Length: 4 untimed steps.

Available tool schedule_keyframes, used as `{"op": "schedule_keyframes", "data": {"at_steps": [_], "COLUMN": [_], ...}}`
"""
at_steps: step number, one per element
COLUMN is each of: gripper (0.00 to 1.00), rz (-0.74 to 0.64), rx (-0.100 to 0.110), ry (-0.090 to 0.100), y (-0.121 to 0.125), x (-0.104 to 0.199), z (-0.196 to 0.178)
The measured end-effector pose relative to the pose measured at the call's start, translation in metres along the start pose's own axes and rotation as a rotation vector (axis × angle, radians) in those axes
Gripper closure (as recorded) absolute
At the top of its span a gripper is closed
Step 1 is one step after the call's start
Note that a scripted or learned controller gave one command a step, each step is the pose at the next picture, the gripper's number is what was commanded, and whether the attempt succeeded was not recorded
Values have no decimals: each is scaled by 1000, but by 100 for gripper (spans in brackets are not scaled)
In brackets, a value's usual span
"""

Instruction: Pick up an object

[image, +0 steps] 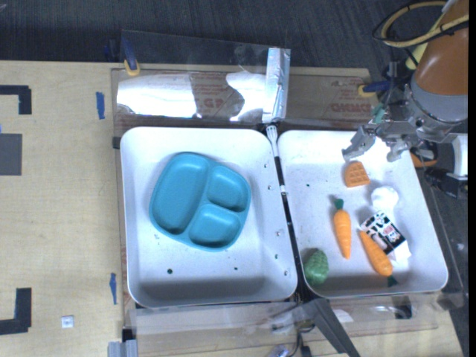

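The right bin holds several small items. An orange waffle-like piece lies near its back. A white ball sits beside it. Toward the front are a carrot, a second carrot, a black-and-white packet and a green lump. My gripper hovers over the back right of this bin, just above the waffle piece. Its fingers are spread open with nothing between them.
The left bin contains a blue divided plate. A shiny foil-covered panel stands behind the bins. Yellow and black cables hang by the arm at the upper right. The wooden bench stretches to the left.
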<state>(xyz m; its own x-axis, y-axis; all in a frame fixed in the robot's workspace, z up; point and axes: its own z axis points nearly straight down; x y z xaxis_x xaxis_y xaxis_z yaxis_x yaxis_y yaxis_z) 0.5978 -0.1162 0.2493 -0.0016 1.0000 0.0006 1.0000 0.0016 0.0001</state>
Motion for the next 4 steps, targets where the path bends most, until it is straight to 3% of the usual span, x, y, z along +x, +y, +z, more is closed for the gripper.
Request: {"op": "schedule_keyframes", "data": {"at_steps": [1,2,3,4], "gripper": [0,0,0,0], "rz": [92,-59,-51,-336], "rx": [-2,-4,-7,-4], "ry": [-1,1,-3,-2], "y": [-23,-94,-86,-89], "x": [-28,11,19,6], "z": [157,162,162,40]}}
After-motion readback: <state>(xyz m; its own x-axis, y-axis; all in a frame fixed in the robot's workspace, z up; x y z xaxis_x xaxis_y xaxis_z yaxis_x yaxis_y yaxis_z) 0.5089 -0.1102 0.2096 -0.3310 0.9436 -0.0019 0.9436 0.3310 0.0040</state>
